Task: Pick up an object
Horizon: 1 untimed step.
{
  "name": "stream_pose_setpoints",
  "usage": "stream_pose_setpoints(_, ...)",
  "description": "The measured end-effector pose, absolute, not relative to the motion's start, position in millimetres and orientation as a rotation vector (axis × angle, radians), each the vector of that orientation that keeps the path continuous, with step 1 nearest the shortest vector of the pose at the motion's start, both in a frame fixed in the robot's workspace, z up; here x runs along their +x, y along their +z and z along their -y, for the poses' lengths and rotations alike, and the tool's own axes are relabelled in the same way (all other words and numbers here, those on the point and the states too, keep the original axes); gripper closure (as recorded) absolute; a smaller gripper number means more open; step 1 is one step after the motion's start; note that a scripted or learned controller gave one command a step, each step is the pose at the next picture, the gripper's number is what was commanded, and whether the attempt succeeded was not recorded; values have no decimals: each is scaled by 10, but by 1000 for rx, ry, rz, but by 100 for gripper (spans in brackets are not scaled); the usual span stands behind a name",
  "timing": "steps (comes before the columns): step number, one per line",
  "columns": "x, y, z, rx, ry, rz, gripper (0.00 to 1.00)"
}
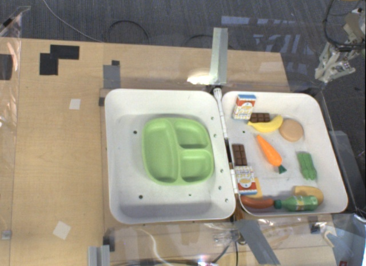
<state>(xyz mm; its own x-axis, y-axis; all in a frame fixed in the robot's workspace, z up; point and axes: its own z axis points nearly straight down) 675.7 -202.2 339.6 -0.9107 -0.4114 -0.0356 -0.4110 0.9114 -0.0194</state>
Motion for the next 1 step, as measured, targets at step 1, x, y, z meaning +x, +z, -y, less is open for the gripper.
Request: stream_pose_setpoints(1,6268,2857,2051,-1176,-5,-2905,100)
